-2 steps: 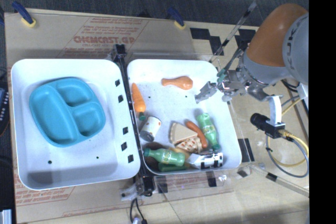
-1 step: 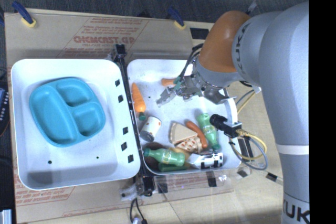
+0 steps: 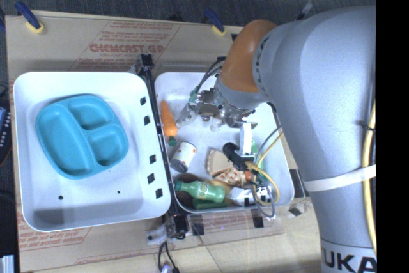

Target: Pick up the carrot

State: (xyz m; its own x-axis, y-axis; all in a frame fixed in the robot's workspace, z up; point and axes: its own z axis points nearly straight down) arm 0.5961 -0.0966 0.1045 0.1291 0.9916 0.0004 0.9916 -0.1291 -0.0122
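**A:** Where's the carrot [image 3: 168,121]?

**B:** In the right bin [image 3: 167,83], lying along its left wall, orange with a green tip at the near end. Nothing grips it.

**A:** And the gripper [image 3: 206,105]?

**B:** Over the far part of that bin, just right of the carrot, below the arm's orange band [image 3: 246,61]. Released or clenched, I cannot tell.

**A:** What else is there?

**B:** A small white cup [image 3: 185,152] just near of the carrot, a green bottle [image 3: 201,193] on its side at the near wall. The left bin [image 3: 38,83] holds a blue divided tray [image 3: 82,134].

Two white bins [image 3: 25,137], one blue divided plate [image 3: 80,134], one carrot [image 3: 168,119], one green bottle [image 3: 201,194].
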